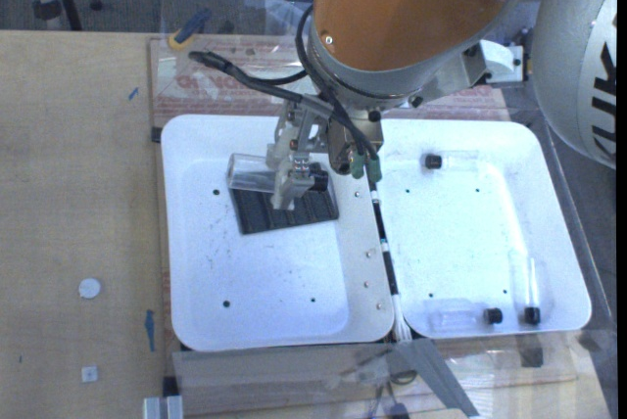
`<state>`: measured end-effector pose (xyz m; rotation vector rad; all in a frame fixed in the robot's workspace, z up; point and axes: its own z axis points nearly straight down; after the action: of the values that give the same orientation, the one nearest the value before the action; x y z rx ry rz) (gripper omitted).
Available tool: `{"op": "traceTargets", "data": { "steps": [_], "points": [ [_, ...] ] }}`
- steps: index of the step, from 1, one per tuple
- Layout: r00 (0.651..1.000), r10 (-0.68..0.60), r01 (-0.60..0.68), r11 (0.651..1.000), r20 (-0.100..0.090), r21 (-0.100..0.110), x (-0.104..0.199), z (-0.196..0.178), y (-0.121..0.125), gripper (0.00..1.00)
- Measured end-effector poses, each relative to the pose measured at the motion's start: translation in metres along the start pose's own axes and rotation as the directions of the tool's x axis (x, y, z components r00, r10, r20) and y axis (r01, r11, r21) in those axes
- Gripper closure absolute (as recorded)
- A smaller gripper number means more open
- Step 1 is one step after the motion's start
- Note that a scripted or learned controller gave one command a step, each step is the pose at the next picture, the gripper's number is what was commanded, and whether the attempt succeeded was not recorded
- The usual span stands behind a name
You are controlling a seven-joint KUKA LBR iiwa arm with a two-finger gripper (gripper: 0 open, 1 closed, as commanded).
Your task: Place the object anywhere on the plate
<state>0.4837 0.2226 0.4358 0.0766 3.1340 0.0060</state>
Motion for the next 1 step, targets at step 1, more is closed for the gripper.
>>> {"op": "traceTargets", "data": {
  "steps": [1],
  "points": [
    [0.948,-0.317,0.317,0.948,-0.006,0.001,0.0045,0.0217,0.0024,1.00]
  ]
}}
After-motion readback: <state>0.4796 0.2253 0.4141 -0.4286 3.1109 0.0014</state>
